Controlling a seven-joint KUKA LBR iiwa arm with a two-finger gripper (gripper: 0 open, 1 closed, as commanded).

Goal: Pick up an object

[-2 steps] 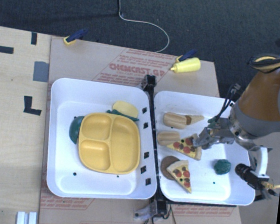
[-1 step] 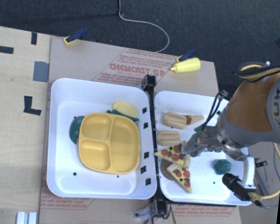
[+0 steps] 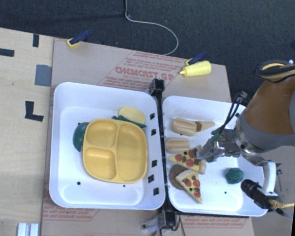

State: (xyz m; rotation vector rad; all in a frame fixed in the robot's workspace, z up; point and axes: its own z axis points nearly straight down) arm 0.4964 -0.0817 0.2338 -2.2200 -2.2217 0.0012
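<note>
Camera view is showing the gripper point(image 3: 206, 152) hovering in the right bin point(image 3: 209, 201), just beside a pizza slice point(image 3: 187, 158). Whether it is gripping anything, I cannot tell.

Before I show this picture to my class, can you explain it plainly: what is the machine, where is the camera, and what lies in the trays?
One camera looks down at a slant on a bench with two white bins. The grey and orange shape on the right is a robot arm; its hand hangs low over the right bin, beside a toy pizza slice. I cannot tell whether it grips anything. That bin also holds a second pizza slice, two bread-like pieces and a small green lump. The left bin holds a yellow divided plate.
</note>
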